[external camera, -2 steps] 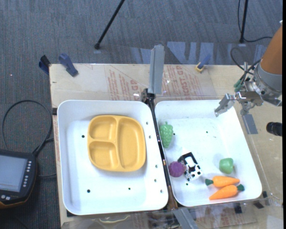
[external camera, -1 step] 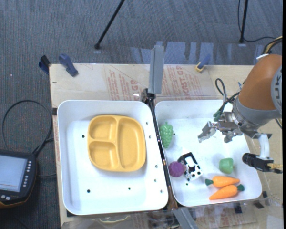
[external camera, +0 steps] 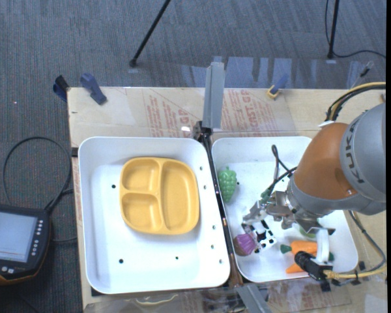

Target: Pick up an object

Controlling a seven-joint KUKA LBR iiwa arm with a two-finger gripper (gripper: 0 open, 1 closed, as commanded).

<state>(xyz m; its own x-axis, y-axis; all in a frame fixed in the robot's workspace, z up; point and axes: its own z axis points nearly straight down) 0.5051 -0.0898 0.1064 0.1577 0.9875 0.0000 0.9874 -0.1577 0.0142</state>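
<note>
Low in the right bin (external camera: 247,152), at lower right of the frame, the gripper (external camera: 260,222) hangs over a black-and-white toy (external camera: 266,237) beside a purple toy (external camera: 245,244). Green grapes (external camera: 227,182) lie upward-left. "KUKA" marks the arm (external camera: 352,165). A yellow divided plate (external camera: 160,195) occupies the left bin (external camera: 101,240).

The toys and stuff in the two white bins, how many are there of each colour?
Yellow: 1, the divided tray in the left bin
Green: 1, the grapes
Purple: 1, the round toy
Black and white: 1, the small toy
Orange: 1, the carrot
Total: 5 that I can see; the arm hides part of the right bin.
</note>
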